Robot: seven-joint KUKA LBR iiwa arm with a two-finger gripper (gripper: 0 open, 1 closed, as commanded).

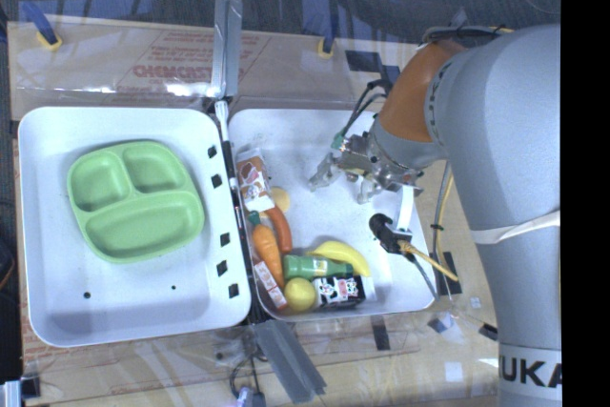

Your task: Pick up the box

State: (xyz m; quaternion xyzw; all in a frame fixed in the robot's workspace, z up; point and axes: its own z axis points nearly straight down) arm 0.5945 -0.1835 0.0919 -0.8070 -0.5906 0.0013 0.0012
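My gripper (345, 174) hangs over the right bin (315, 124), above its bare middle floor, with the two fingers spread apart and nothing between them. The box (340, 291) I am after, a small black-and-white carton, lies flat at the near edge of that bin, well apart from my fingers. It is crowded: a banana (343, 254) lies just behind it, a green bottle (310, 265) sits beside the banana, and a yellow lemon (299, 294) touches the box on its left. Further left, along the wall between the bins, a carrot (268, 249) and a second orange carrot (278, 226) lie next to a brown and white packet (253, 182). The left bin (38, 234) holds a green divided tray (135, 197). My grey arm (500, 138) covers the right bin's far right side.
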